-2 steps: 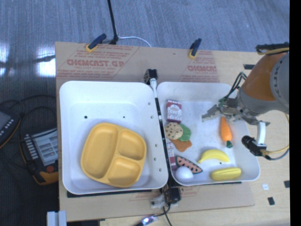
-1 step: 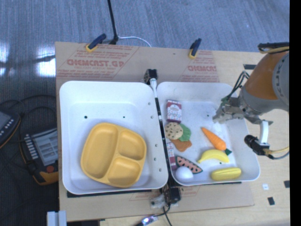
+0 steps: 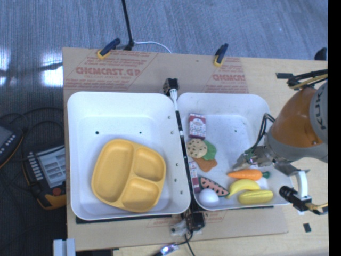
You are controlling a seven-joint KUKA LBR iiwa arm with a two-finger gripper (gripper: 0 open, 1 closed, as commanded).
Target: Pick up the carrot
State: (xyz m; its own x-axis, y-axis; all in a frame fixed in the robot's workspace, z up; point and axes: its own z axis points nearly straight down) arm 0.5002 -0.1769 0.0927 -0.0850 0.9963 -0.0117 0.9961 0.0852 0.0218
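Here the carrot (image 3: 245,174) lies in the right bin (image 3: 224,99), near its near right corner, just beyond the banana (image 3: 242,186) and the yellow corn-like piece (image 3: 256,197); the gripper (image 3: 256,159) sits just above it on the far side, close or touching; whether it is spread or closed on anything I cannot tell; the step looks like the final approach to a grasp; the next move calls for settling squarely over the carrot without nudging the banana; the yellow divided plate (image 3: 129,174) lies in the left bin (image 3: 85,116), well apart.
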